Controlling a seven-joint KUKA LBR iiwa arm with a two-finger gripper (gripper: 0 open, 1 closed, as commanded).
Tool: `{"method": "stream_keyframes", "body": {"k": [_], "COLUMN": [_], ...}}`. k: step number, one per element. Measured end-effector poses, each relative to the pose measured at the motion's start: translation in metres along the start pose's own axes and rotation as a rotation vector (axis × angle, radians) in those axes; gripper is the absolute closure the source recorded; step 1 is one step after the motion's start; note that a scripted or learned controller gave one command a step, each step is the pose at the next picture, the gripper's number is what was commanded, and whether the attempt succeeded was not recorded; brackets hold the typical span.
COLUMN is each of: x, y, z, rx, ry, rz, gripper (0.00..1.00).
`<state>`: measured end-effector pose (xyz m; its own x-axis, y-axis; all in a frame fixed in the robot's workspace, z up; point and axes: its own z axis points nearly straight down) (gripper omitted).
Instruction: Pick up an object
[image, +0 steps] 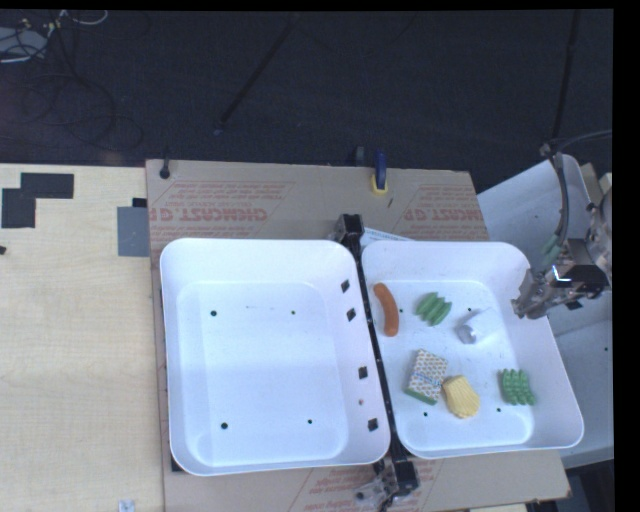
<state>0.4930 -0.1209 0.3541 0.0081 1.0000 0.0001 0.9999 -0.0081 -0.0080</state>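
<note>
Presently the gripper (532, 300) is seen at the right rim of the right bin (545, 400), at about 3 o'clock of that bin, hanging over the rim's upper part. Whether the fingers are apart or together cannot be told; they are small and blurred against the rim. Nothing is seen held between them.

Objects are noted inside the right bin only. A small grey piece (467, 328) lies nearest, at 8 to 9 o'clock from the gripper, apart from it. A green ridged piece (434, 308) lies further toward 9 o'clock. An orange sausage-like piece (386, 308) is set close to the bin's left wall, near the divider between bins. A checkered block (428, 375) and a yellow piece (461, 396) are found touching, at 7 o'clock from the gripper. A second green piece (517, 387) lies at 6 o'clock, near the right wall.

Open floor is seen around the grey piece on all sides. The left bin (180, 360) sits alongside, on a cardboard sheet (260, 205) over the tabletop (70, 350).
</note>
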Motion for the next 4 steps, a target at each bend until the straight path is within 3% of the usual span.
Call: {"method": "stream_keyframes", "body": {"k": [1, 2, 3, 4], "x": [0.084, 0.15, 0.058, -0.041], "y": [-0.018, -0.019, -0.018, -0.018], "z": [-0.038, 0.005, 0.05, 0.133], "rx": [-0.009, 0.0, 0.001, 0.001], "ry": [0.002, 0.001, -0.002, 0.0], "rz": [-0.017, -0.014, 0.001, 0.0], "gripper": [1.0, 1.0, 1.0, 1.0]}}
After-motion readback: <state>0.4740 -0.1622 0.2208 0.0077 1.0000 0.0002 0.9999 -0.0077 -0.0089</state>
